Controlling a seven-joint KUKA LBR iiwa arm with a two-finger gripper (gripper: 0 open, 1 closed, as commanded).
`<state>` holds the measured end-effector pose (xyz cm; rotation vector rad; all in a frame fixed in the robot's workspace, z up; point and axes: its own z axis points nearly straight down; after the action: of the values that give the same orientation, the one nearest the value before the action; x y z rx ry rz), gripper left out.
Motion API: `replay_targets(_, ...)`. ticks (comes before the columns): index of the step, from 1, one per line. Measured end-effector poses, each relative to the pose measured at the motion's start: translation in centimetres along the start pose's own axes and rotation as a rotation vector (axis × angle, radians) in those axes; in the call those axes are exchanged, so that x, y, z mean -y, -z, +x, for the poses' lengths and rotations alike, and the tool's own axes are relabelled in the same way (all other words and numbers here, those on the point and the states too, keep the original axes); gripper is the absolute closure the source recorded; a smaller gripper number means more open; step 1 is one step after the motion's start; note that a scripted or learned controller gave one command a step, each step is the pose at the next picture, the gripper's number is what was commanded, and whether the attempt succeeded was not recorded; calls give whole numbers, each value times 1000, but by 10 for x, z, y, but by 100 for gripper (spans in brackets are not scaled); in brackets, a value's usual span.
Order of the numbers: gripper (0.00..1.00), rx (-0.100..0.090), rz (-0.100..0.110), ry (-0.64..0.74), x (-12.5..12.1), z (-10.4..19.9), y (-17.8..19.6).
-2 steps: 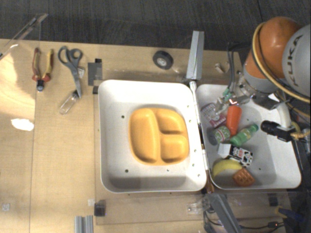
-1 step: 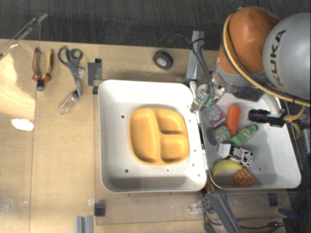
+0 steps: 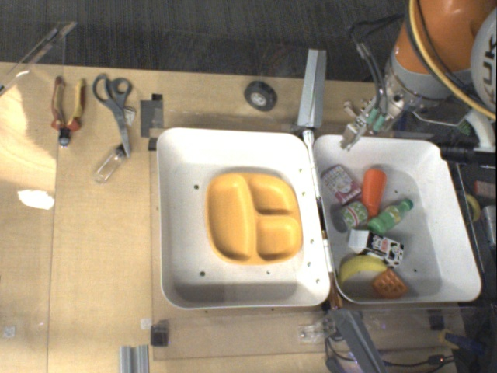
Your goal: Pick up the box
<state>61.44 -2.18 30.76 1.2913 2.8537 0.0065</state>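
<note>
No part of the task is judged complete: the box point(image 3: 384, 248), a small carton with a black-and-white printed face, lies untouched in the right bin point(image 3: 454, 208), among a green bottle point(image 3: 390, 216), a small can point(image 3: 352, 215), a carrot point(image 3: 373, 191), a pink packet point(image 3: 339, 181) and a yellow fruit point(image 3: 362, 267). The gripper point(image 3: 356, 130) is held above the bin's far-left corner, with nothing seen between the fingers; whether they are spread or closed cannot be told. The box lies well apart from the fingers, toward the bin's near wall, so approach, descent, closing and lift all remain.
</note>
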Motion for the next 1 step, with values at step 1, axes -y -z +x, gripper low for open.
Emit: replay_targets(1,100,-1,-1,465,9,27,-36)
